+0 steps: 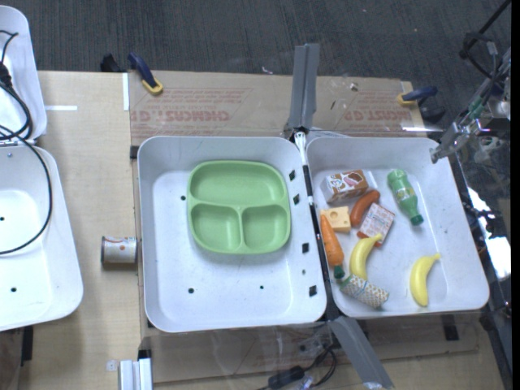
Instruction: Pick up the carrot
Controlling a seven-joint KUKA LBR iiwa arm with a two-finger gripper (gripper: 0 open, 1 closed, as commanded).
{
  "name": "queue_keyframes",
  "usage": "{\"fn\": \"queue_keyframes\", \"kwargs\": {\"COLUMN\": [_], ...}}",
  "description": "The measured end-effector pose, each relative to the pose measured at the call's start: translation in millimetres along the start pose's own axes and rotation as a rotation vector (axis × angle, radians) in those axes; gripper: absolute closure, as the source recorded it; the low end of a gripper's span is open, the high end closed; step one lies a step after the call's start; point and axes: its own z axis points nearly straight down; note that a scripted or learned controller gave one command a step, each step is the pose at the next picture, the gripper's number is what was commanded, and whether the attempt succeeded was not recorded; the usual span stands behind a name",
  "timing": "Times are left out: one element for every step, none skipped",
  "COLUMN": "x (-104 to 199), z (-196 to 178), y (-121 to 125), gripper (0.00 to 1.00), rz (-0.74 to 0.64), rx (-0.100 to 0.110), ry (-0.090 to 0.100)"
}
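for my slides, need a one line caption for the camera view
Carrot lies along the left wall of the right bin among toy foods; green divided plate sits in the left bin.

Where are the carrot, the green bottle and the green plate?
carrot (331, 241), camera view, middle of its orange body.
green bottle (403, 193), camera view, its body.
green plate (197, 181), camera view, its upper rim.

Arm (486, 96) came in at the far right of the view, upper part, mostly cut off by the frame edge. What showed was a cluster of dark & metal parts w/ thin cables, slanting approx. down-left from the top-right corner. Its lowest end, the gripper (449, 143), was a pale grey tip pointing down & left, toward the view's middle. It was tilted, not vertical. Wrist detail was too small & blurred to read.
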Motion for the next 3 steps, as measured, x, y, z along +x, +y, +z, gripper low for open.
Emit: {"fn": "queue_keyframes", "kwargs": {"x": [-6, -4, 20], "z": [-53, -51, -63], "y": [-19, -50, -63], "gripper": [0.00, 0.00, 0.00], "rz": [-0.107, -0.435, -0.651], "rx": [-0.002, -0.001, -0.003], "ry": [-0.002, 0.000, -0.001]}}
